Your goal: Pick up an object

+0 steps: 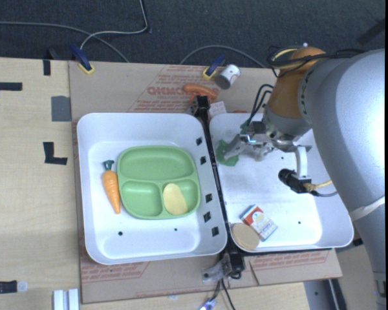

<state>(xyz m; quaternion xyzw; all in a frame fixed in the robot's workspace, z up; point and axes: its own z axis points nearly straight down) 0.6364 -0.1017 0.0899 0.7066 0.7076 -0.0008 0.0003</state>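
Where the arm (pixel 349 102) reaches in from the right of the camera view, its end effector (pixel 236 148) sits low in the right bin (pixel 310 237), at the bin's upper left, close to the divider between the two bins. A green object (pixel 228 154) lies right at its tip (whether it is actually pinched there is too unclear to tell). Near the front of the same bin lie a small red and white packet (pixel 258 221) and, touching its lower left, a round tan disc (pixel 246 238). In the left bin (pixel 97 237) rests a green divided plate (pixel 156 166) with a yellow piece (pixel 175 199) in its lower right compartment. A toy carrot (pixel 111 190) lies just beside the plate's left edge. Both bins stand on the desk (pixel 26 199).
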